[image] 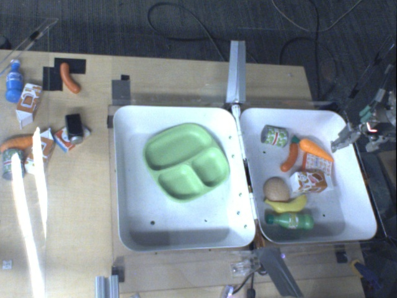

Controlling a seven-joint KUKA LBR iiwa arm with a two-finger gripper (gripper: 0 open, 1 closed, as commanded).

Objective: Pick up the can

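Note:
The can (pixel 275 135), small with a green and white label, lies on its side in the back left part of the right bin (pixel 360 222). An orange carrot (pixel 312 148) and a reddish sausage (pixel 289 157) lie just right of it. My gripper (pixel 346 138) hangs over the bin's right rim, well to the right of the can and apart from it. Only the grey tip and some dark wrist parts (pixel 375 120) of it are visible at the view's right side.
The right bin also holds two small cartons (pixel 318 163) (pixel 308 182), a brown ball (pixel 277 189), a banana (pixel 286 205) and a green bottle (pixel 289 220). A green divided plate (pixel 186 161) fills the left bin (pixel 130 228). Loose toy items lie on the bench at the left (pixel 68 132).

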